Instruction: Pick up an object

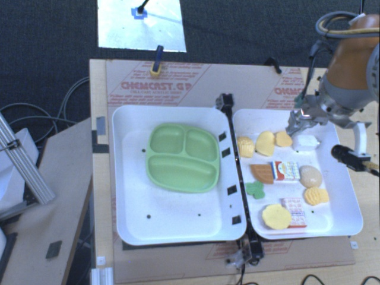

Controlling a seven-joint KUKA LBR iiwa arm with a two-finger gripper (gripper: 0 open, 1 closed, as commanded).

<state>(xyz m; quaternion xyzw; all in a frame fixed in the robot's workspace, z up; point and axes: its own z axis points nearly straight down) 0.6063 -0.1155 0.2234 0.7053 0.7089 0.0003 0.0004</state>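
Note:
My gripper [297,125] hangs over the back of the right bin [344,218], close above a small yellow piece [283,139] and a white piece [306,141]. Nothing shows between its fingers. Lying in that bin are several toy foods: two yellow pieces [265,142] at the back left, a brown slice [261,173], a red and white packet [288,170], a beige roll [310,176], an orange ridged piece [316,195], a green leaf shape [255,189], a yellow round [276,216] and a second packet [295,211].
The left bin [127,218] holds a green divided plate [183,158]. A black-clipped divider [233,159] separates the bins. The arm's grey and orange body [353,64] looms over the right bin's back right corner. A black fitting [347,156] sticks out at the right rim.

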